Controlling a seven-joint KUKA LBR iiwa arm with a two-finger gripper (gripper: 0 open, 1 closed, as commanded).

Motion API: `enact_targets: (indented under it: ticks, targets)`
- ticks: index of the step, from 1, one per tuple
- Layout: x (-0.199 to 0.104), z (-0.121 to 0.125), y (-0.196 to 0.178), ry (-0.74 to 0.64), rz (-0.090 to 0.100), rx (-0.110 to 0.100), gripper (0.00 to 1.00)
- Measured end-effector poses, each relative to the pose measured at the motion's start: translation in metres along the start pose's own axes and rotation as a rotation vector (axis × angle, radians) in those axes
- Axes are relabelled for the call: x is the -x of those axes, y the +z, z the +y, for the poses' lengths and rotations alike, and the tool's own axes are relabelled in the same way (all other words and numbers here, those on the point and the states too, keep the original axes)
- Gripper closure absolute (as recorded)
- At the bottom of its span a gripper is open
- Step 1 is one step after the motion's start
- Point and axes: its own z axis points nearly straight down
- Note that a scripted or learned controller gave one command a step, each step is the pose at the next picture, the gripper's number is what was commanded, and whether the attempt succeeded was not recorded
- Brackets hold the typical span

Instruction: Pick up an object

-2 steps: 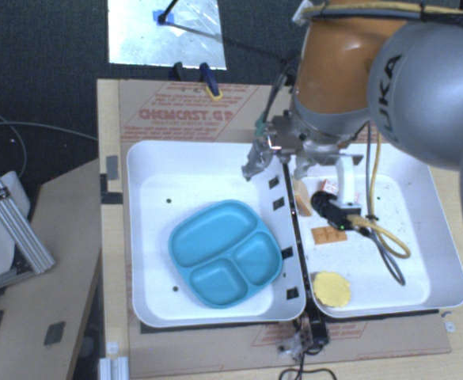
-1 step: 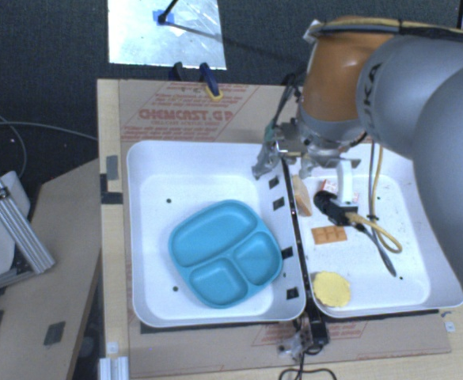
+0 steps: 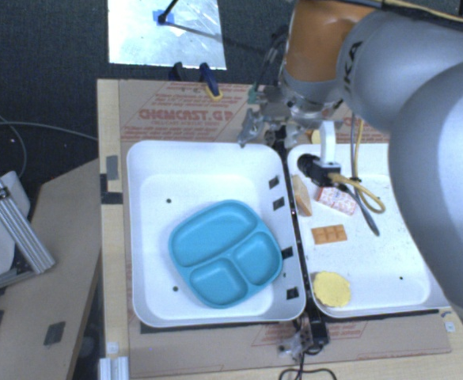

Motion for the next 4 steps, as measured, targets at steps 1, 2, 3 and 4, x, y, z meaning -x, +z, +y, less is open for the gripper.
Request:
enact_targets:
  ticks: [1, 2, 3, 4]
  targets:
    - [-0.135, -0.028, 0.014, -0.011, 0.004, -0.005, 0.00]
    - [-0.150, 0.002, -0.141, -0.002, 0.005, 0.013, 0.00]
    - [-0.146, 0.000, -0.314, -0.003, 0.005, 0.014, 0.00]
    - [-0.146, 0.001, -0.314, -0.007, 0.001, 0.000, 1.00]
